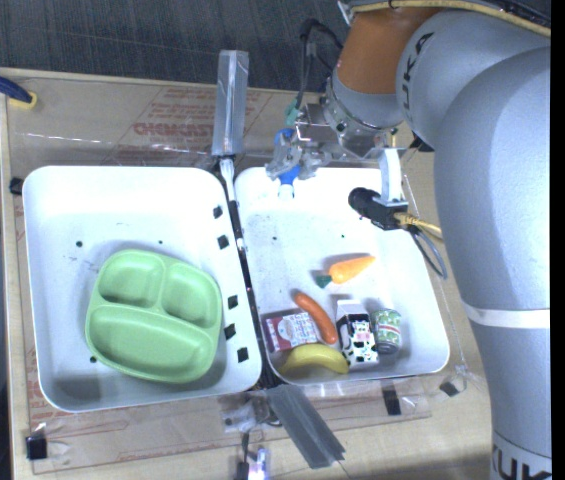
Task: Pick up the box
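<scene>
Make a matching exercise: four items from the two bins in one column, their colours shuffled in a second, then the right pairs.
Items:
1. divided tray
2. carrot
3. banana
4. sausage

Colours:
A. yellow
B. red
C. green
D. orange

Pairs: 1-C, 2-D, 3-A, 4-B

You've got loads of open floor in the upper and middle part of the right bin (pixel 262 193), so coming straight down there is easy. The near end is jammed though: the box (pixel 289 329) sits against the divider (pixel 237 258) with the sausage (pixel 314 317) and banana (pixel 314 360) touching it, and the cow-print carton (pixel 358 340) and can (pixel 387 330) just beside those. In the left bin (pixel 52 198) the green tray (pixel 155 314) hogs the middle, leaving room along the far wall.
</scene>
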Controlling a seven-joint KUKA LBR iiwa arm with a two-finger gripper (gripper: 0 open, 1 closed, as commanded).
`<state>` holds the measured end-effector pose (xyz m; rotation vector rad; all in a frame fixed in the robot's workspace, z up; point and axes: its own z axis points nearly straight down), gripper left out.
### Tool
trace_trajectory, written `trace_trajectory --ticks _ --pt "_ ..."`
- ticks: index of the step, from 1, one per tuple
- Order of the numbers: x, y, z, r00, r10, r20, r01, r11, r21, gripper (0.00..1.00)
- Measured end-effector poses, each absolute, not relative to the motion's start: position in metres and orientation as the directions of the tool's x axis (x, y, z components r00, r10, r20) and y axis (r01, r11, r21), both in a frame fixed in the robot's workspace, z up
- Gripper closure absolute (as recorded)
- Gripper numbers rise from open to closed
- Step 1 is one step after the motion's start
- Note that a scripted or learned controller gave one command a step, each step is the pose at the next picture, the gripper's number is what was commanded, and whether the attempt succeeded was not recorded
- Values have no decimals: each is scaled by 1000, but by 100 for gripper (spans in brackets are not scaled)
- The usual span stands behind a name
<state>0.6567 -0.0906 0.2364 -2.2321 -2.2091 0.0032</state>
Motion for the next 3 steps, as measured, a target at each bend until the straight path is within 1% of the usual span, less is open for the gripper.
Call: trace_trajectory --ticks 1,2,3 --pt "657 -89 247 2 1000 -1 1000 -2 -4 100" --pt "656 -29 231 109 994 0 994 -109 -4 100" --pt "642 -83 310 -266 964 -1 964 266 -1 100"
